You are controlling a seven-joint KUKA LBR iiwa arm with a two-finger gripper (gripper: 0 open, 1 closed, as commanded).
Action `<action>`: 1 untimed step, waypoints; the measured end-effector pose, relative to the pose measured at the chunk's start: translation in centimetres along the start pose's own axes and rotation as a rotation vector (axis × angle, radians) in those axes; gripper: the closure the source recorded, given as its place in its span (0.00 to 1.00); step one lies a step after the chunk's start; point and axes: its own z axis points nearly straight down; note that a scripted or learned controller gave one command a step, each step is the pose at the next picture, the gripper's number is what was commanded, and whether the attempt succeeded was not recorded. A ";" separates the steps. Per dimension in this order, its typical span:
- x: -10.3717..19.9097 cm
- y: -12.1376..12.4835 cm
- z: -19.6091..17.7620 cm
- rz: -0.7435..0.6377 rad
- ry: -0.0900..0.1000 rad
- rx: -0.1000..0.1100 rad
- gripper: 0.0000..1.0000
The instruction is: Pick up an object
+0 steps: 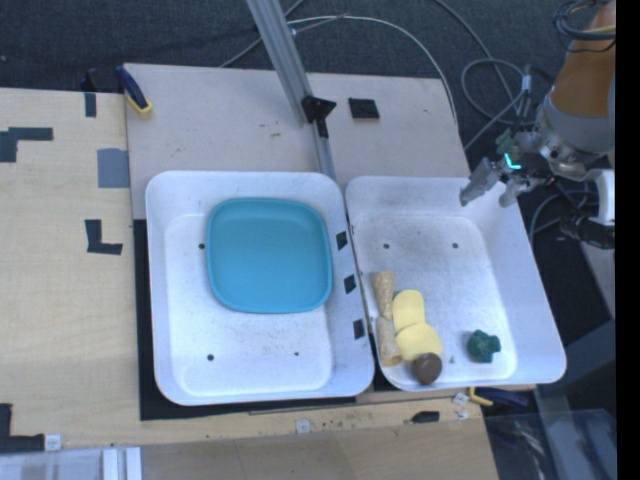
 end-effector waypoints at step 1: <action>0.0 0.0 0.0 0.000 0.000 0.000 0.00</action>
